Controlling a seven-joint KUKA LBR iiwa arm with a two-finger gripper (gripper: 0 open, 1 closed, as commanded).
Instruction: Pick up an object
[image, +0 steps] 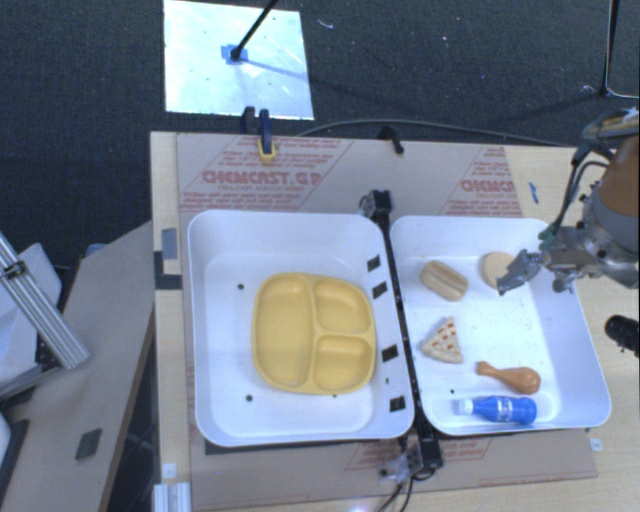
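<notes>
The pincer (535, 270) hangs over the right bin (575, 345), beside the tan round (496, 267) at its far side; whether its jaws are apart I cannot tell. That round looks like a light, rigid toy bun, probably smooth, best taken across its width. The bread roll (444, 280), pizza slice (442, 342), drumstick (510, 377) and bottle (497, 408) lie apart nearby.

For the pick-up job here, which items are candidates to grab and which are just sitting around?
Candidates, all in the right bin:
hot dog bun
round bread piece, nearest the gripper
pizza slice
chicken drumstick
blue bottle

Lying about:
yellow divided plate in the left bin
</notes>
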